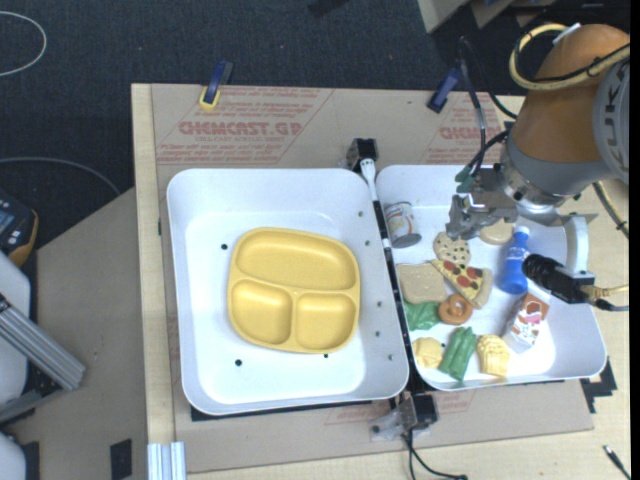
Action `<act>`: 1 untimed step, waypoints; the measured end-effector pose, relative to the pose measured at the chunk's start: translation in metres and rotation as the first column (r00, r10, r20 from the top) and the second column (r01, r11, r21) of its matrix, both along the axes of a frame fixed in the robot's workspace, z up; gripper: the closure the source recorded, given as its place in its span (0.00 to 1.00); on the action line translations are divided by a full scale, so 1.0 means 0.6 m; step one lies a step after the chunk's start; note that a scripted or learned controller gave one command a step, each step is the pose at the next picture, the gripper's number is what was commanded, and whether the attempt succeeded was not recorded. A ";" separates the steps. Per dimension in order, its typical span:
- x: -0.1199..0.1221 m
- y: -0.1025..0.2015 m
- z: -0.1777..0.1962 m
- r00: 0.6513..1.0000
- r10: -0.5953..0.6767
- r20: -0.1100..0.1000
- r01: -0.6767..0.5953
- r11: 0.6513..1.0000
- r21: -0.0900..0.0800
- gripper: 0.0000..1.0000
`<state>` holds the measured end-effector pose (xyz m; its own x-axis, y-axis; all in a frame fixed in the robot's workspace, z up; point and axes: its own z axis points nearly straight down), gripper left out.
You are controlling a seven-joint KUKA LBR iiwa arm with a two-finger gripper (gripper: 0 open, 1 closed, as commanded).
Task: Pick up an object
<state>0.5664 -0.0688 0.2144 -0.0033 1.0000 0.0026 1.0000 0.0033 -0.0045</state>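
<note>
Overhead view of the counter (pixel 260 128) with two white bins side by side. The left bin (pixel 190 268) holds a yellow divided plate (pixel 293 290), lying flat near its middle. The right bin (pixel 580 353) holds every small object I could pick. A small can (pixel 401 222) lies near the dividing wall. A speckled cookie (pixel 452 249) sits just above a pizza slice (pixel 468 281), with a bread slice (pixel 421 283) beside them. A donut (pixel 455 309) touches the pizza slice's lower edge. A blue bottle (pixel 514 263) stands right of the pizza slice, and a small carton (pixel 527 323) sits below it. A green vegetable (pixel 459 353) lies along the near rim, between two yellow pieces. The gripper (pixel 462 218) enters from the right and hangs over the bin's far half, just above the cookie (a pale round piece (pixel 495 234) lies close beside it). From my screen I cannot tell whether it is spread or closed, and I see no object caught in it.
</note>
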 end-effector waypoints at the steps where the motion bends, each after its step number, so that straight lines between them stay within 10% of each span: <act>1: -0.037 0.063 0.003 1.000 0.000 0.001 0.000 1.000 0.000 1.00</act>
<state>0.5444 -0.0312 0.2162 -0.0035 1.0000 0.0025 1.0000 0.0035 -0.0038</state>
